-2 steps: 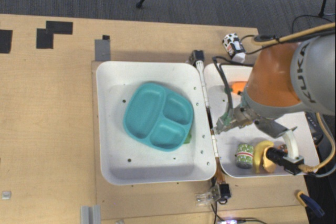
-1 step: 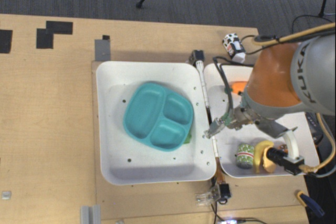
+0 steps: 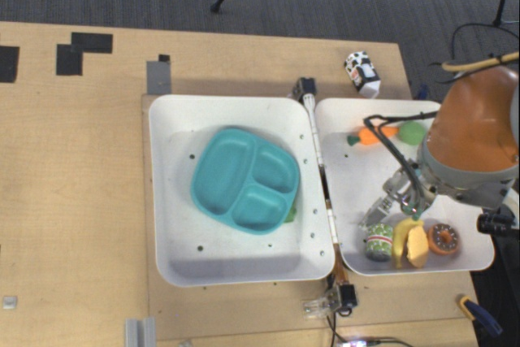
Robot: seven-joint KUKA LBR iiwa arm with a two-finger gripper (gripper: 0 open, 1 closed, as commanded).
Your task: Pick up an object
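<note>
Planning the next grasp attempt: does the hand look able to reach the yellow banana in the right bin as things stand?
Probably yes. The hand hovers just above and left of the yellow banana, with nothing between them; a green patterned ball and a pale yellow piece crowd its sides.

Teal plate (image 3: 246,180), white bins (image 3: 175,175), yellow banana (image 3: 410,245), orange carrot (image 3: 375,136).

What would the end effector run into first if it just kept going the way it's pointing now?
Probably the small round green-and-white patterned object by the near wall of the right white bin. The end effector slants down toward it, beside the yellow banana-shaped toy; depth is unclear from above.
</note>
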